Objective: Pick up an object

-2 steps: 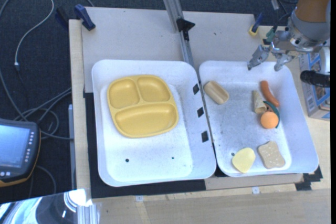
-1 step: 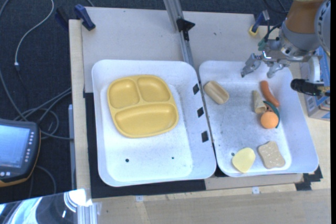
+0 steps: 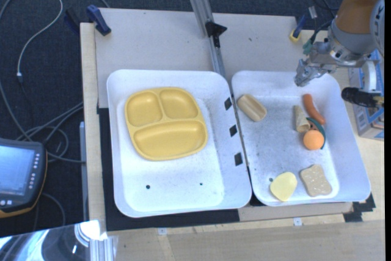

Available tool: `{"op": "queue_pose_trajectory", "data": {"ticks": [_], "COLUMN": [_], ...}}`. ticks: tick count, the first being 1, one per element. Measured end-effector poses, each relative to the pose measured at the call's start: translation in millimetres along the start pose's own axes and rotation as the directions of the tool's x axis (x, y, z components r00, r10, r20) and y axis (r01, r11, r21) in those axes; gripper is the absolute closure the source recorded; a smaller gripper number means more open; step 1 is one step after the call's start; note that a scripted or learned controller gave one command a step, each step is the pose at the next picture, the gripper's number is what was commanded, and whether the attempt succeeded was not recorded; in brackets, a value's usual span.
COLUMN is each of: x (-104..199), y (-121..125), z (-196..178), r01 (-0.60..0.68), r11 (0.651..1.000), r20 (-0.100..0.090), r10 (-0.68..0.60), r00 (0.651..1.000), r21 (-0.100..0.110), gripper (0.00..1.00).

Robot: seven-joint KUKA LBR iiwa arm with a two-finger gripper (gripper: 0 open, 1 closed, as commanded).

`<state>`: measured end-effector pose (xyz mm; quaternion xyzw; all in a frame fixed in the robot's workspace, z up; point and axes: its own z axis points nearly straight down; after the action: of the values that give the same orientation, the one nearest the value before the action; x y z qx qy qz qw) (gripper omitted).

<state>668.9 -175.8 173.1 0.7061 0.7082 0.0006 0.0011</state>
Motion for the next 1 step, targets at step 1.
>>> {"op": "queue_pose_trajectory", "data": {"ticks": [1], "x": [0.0], "y": [1.8], "z": [-55.4], "r01": [-0.002], "r11": [1.000], "r20": [0.001], "r10": [0.002], "r00": [1.000], "r21": [-0.006], "gripper": [1.00]}}
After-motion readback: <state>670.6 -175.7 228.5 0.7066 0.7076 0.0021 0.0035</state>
